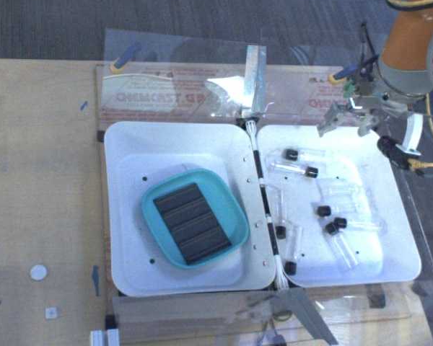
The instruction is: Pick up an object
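Note:
Several clear vials with black caps lie scattered in the right bin (397, 265): one vial (299, 154) near the far side, another (303, 170) just below it, and more around the middle (335, 227). My gripper (345, 125) hangs over the bin's far edge, above and to the right of those vials. It is open, with nothing between its fingers. In the left bin (123, 150) a teal dish (159, 245) holds a black ridged block (193, 223).
A clear plastic sheet and a crumpled bag (231, 92) lie behind the bins. The arm's orange band (408, 38) and cables fill the top right corner. A divider (263, 193) separates the two bins. Two vials (289, 267) rest close to it.

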You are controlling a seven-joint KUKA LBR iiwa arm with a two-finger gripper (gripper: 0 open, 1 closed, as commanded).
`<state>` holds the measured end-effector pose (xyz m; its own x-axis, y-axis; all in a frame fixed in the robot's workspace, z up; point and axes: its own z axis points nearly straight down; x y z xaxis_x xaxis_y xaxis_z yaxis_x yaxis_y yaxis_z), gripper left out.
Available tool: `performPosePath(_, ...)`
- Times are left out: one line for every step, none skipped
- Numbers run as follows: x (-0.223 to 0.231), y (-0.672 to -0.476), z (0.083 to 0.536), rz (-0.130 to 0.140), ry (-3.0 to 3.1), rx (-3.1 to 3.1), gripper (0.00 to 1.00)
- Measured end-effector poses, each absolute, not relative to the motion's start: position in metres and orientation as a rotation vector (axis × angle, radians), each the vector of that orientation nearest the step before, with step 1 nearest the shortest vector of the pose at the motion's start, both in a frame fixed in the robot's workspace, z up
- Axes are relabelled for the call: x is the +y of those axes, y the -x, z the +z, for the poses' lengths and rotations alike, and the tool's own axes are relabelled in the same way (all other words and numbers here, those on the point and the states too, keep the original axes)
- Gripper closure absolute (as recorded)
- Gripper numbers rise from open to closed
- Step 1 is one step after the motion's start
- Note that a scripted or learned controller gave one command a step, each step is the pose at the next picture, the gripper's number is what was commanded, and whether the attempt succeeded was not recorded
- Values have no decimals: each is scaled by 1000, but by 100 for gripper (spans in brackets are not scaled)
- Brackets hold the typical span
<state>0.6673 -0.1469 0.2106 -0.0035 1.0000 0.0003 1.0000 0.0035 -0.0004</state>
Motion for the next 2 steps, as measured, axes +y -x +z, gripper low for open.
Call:
performPosePath(-135, -615, 112, -1, 2138, -2302, 0)
performPosePath(-167, -551, 127, 0, 2166, -2274, 0)
